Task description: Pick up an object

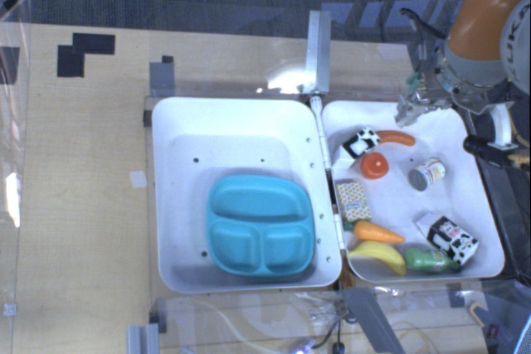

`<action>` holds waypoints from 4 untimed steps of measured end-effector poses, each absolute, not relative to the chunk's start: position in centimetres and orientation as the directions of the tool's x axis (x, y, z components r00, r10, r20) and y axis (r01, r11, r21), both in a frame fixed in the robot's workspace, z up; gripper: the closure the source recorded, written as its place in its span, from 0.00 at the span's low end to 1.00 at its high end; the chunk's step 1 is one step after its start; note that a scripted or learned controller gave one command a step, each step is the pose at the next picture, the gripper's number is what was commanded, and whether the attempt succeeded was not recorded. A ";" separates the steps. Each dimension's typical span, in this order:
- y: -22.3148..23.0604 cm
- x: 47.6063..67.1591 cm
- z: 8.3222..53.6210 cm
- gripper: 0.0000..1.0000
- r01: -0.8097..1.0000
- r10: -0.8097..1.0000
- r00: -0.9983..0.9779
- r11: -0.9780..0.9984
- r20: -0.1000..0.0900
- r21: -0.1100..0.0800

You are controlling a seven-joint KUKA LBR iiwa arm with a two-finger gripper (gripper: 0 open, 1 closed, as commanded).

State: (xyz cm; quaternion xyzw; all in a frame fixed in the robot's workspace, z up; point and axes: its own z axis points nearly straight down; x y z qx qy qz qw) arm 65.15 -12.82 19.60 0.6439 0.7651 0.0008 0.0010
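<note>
The right bin (485, 228) holds several small items. Among them are a black-and-white spotted toy (360, 142), an orange sausage (396, 138), a red-orange tomato (374, 166) and a small tin can (427, 173) lying on its side. Nearer the front lie a checkered packet (353, 199), a carrot (378, 232), a banana (378, 255), a green vegetable (428, 261) and a spotted carton (449, 237). My gripper (413, 102) hangs over the bin's far edge, just beyond the sausage, with nothing seen in it.
The left bin (174, 178) holds a blue divided plate (260, 225). A metal post (319, 54) rises behind the seam between the bins. The arm's orange band (485, 12) and grey wrist sit at the upper right. Tan bench spreads to the left.
</note>
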 end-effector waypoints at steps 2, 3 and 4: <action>-5.9 67.0 22.2 1.00 0.998 0.998 0.059 -0.059 0.000 0.001; -12.8 66.4 21.1 1.00 0.960 0.960 -0.281 0.281 -0.002 0.003; -17.9 67.1 19.3 1.00 0.838 0.838 -0.545 0.545 -0.004 0.005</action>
